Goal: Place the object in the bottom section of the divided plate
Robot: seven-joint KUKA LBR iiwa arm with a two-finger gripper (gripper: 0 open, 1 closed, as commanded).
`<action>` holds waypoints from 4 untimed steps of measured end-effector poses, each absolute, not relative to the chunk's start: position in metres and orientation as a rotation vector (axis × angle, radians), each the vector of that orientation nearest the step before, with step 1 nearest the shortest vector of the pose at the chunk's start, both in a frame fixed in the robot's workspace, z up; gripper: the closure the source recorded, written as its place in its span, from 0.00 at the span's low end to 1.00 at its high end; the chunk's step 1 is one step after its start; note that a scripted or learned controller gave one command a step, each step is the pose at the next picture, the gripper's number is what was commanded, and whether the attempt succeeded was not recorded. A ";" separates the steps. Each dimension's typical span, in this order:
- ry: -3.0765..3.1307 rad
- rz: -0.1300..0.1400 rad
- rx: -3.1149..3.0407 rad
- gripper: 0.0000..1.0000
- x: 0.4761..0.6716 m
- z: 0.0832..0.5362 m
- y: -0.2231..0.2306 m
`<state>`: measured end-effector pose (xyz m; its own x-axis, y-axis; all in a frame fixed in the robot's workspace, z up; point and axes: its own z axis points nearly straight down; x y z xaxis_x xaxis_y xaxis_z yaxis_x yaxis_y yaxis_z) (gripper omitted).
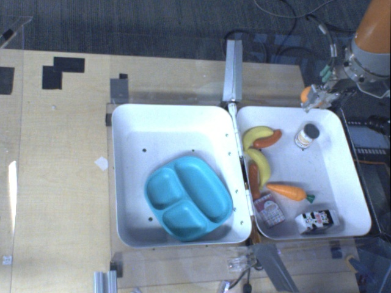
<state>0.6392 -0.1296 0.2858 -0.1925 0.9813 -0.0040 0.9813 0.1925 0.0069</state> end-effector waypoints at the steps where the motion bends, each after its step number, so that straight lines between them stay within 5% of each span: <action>1: 2.421 0.009 1.980 1.00 0.641 0.298 -0.129; 2: 2.223 0.004 2.215 1.00 0.649 0.228 -0.129; 3: 2.345 0.007 2.077 1.00 0.632 0.356 -0.154; 4: 2.618 0.005 1.717 1.00 0.634 0.438 -0.198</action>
